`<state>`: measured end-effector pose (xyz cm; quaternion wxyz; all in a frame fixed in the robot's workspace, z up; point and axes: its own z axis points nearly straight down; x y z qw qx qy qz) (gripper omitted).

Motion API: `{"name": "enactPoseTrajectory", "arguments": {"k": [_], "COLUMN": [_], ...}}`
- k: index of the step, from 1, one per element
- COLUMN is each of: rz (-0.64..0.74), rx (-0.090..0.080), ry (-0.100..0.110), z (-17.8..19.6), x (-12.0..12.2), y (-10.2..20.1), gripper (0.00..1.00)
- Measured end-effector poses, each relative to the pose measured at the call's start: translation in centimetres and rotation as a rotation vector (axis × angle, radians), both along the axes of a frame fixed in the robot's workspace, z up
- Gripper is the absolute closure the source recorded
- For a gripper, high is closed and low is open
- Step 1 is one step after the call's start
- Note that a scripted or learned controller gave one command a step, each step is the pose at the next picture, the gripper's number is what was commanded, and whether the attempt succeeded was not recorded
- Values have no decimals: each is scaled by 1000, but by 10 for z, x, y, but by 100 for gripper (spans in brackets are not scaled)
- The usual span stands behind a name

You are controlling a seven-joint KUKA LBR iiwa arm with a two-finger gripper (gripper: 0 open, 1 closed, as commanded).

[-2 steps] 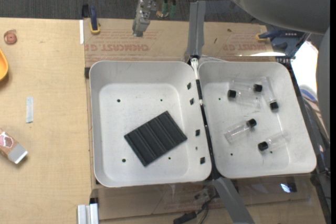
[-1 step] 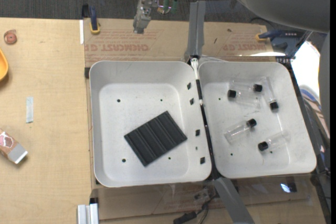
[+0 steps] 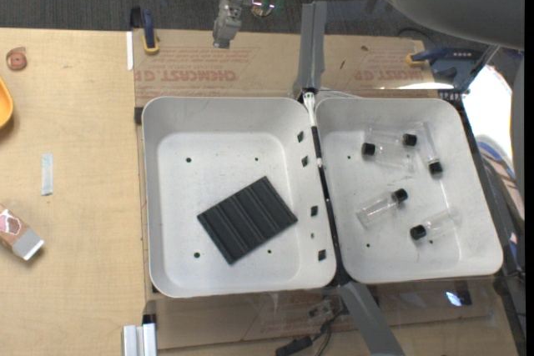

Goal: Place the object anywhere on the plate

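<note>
In the near left bin [image 3: 167,263], a dark ribbed plate [image 3: 247,219] is laid flat and askew, presumably as the drop target. In the right bin [image 3: 476,254], several clear vials with black caps [image 3: 382,207] are scattered on their sides, apart from one another, awaiting selection. Beyond the bins, the gripper [image 3: 224,36] is held high over the cardboard-covered surface [image 3: 192,72]; whether its jaws are open or closed cannot be told.

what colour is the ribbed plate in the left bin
Dark grey to black, with parallel ridges. The plate lies flat in the left bin, clear in the camera view.
</note>
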<state>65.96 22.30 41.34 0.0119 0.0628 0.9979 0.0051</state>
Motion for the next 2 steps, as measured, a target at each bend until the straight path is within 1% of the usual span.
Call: {"name": "enactPoseTrajectory", "arguments": {"k": [2], "rz": [-1], "rx": [2], "ry": [-7], "z": [18], "x": [2], "y": [0], "gripper": [100]}}
